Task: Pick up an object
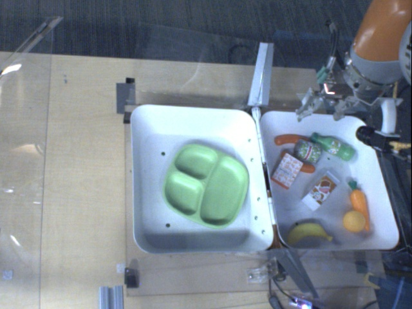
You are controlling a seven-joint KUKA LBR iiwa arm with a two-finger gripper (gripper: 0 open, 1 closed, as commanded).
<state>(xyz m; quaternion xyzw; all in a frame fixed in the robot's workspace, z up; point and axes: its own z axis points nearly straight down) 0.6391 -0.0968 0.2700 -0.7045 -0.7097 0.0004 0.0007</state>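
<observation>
Bottle (pixel 332 146), green with a printed label, lies tilted in right bin (pixel 380 192).

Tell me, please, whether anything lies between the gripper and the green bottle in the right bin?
Nothing visible does. The gripper hangs over the right bin's far rim, and the green bottle lies just nearer the camera, with bare white floor between. The sausage lies to its left, off that line.

Both bins — the left bin (pixel 148 172) and the right bin (pixel 380 192) — look like smooth white plastic with a soft sheen. The green divided plate (pixel 207 184) is glossy plastic; the bench (pixel 71 172) looks like pale matt wood. The banana (pixel 308 232) and bottle (pixel 331 146) shine like plastic — the post (pixel 261 76) is dull metal.
</observation>
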